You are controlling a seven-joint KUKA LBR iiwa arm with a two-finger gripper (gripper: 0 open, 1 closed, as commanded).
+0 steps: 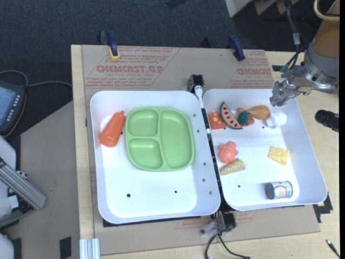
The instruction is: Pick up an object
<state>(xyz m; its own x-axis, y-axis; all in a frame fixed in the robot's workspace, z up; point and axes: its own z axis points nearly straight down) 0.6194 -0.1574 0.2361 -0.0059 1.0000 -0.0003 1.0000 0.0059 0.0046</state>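
Grey hand [281,97] above right bin [307,161], blurred, arm cut off

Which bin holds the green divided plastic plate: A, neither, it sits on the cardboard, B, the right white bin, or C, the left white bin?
C: the green divided plastic plate lies inside the left white bin, beside an orange plastic bottle.

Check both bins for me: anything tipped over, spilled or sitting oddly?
Only the small can in the right bin stands out: it lies on its side near the front edge. The orange bottle also lies flat beside the green tray. Nothing spilled.
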